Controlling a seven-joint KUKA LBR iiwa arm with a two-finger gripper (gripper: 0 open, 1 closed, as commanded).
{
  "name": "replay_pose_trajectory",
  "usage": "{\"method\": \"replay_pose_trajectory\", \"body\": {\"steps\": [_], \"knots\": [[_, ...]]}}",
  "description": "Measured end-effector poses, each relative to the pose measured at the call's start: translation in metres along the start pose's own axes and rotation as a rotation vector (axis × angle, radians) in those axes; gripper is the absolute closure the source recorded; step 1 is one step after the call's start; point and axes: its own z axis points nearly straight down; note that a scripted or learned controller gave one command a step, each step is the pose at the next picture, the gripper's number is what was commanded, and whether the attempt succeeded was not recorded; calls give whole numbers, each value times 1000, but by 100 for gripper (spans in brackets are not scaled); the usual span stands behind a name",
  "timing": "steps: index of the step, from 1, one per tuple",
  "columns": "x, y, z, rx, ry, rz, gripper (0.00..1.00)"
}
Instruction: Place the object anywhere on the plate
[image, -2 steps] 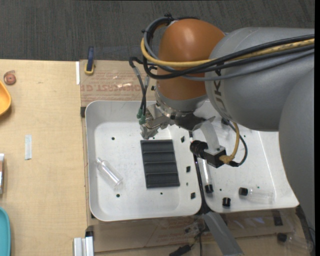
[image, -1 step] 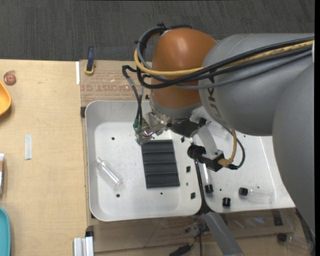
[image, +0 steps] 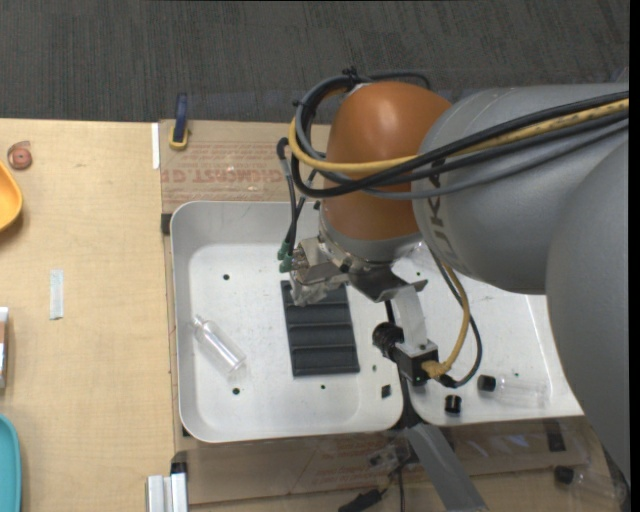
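Arm over the left bin

The grey arm (image: 500, 190) with its orange band reaches in over the left bin (image: 185, 330). The gripper (image: 315, 283) sits at the far end of a black slab (image: 323, 340) with ridges, which lies flat in the middle of that bin. The wrist hides the tip, so I cannot tell if the gripper is open or shut, or if it has hold of a thing. A clear tube (image: 218, 343) lies left of the slab, apart from it. Small black bits (image: 488, 383) lie in the right bin (image: 520, 410). The cardboard (image: 230, 175) behind the left bin has red words on it, turned the wrong way and too faint to read.
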Motion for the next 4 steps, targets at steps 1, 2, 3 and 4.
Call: {"method": "replay_pose_trajectory", "body": {"steps": [1, 2, 3, 4], "knots": [[-34, 43, -7, -1, -1, -94, 100], [-38, 37, 20, 0, 0, -177, 100], [-45, 22, 7, -1, 1, -186, 100], [-22, 1, -22, -3, 0, -154, 100]]}}
